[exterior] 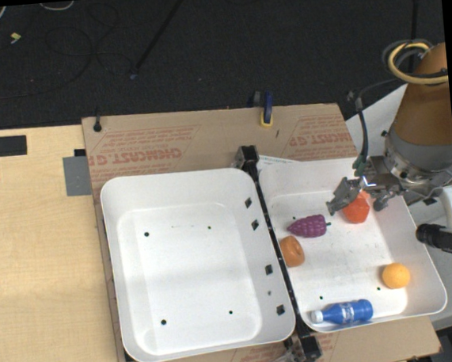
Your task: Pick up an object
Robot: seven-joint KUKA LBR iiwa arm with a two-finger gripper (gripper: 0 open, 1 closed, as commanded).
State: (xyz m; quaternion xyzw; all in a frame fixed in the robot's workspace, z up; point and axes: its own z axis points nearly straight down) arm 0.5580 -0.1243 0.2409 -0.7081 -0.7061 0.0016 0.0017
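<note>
Pincer: my pincer [356, 195] hangs low over the far part of the right bin [432, 296], reaching in from the right; its dark fingers look spread, one on each side of the red object [357, 210], which sits between and just under them.
Hold: I judge that I am not yet gripping it; the red object seems to rest on the bin floor, and I cannot tell whether the fingers touch it.
Why there: I take the red object as my target, since it lies apart from the other things and leaves room for both fingers.
Red object: small and blunt, with no clear long axis; I cannot tell which way it points.
Purple object [308, 226]: near my pincer, on the side toward the left bin [119, 226]; an oval lying flat, its long axis running from my pincer toward the divider, narrow end toward the divider.
Orange object [292, 251]: beyond the purple one, close against the divider between the bins.
Orange ball [395, 276]: well apart from my pincer, toward the near edge; round, no direction.
Blue bottle [344, 313]: farthest from my pincer, lying on its side along the near wall, white cap end pointing toward the left bin.
Tabletop [35, 258]: carries both bins on brown cardboard.
Next: I judge that closing on the red object and lifting straight up is what remains.
</note>
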